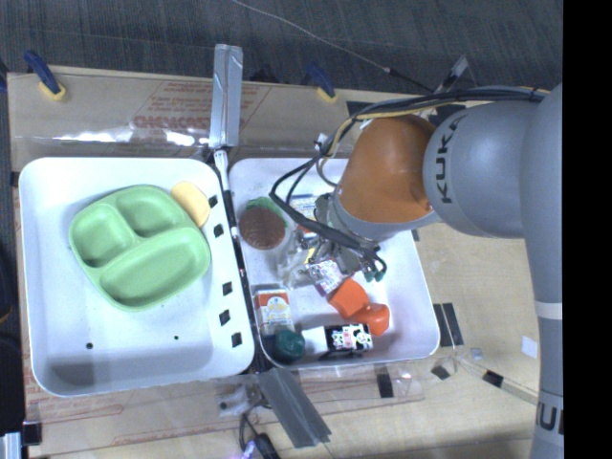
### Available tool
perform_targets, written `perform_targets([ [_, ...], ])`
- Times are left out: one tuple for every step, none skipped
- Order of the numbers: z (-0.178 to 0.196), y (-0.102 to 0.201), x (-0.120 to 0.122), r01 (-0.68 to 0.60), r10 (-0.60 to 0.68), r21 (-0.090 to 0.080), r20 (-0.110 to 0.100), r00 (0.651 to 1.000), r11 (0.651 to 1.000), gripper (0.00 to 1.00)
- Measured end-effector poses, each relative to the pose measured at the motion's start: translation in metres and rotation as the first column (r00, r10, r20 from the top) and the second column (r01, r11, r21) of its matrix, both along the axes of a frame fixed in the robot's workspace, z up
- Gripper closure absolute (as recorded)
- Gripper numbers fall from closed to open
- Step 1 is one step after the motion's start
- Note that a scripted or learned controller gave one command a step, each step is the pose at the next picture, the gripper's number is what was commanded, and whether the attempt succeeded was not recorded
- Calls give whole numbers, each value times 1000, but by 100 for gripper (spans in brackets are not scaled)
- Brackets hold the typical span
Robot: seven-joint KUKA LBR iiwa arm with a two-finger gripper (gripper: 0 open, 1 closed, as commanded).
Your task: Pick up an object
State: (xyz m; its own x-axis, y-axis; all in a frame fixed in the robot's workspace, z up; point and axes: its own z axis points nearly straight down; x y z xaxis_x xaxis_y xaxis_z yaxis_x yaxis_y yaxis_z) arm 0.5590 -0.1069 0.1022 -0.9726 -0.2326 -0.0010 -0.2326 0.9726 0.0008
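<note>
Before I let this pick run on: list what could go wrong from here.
1. The right bin is crowded: the orange object and the cow-patterned box lie close together, so a grasp may catch two things or shove one aside.
2. The arm covers the bin's middle, hiding items beneath it.

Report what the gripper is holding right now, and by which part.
Cannot be told. The gripper is down in the right bin among the clutter beside the orange object, and the arm's wrist hides its tips.
</note>
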Motion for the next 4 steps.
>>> perform_targets([
  [145,1,62,104,-104,-2,14,994,995,100],
  [139,2,60,104,-104,-1,2,995,995,0],
  [5,7,82,-64,64,2,-8,998,998,0],
  [-1,-25,40,-187,187,-4,19,982,982,0],
])
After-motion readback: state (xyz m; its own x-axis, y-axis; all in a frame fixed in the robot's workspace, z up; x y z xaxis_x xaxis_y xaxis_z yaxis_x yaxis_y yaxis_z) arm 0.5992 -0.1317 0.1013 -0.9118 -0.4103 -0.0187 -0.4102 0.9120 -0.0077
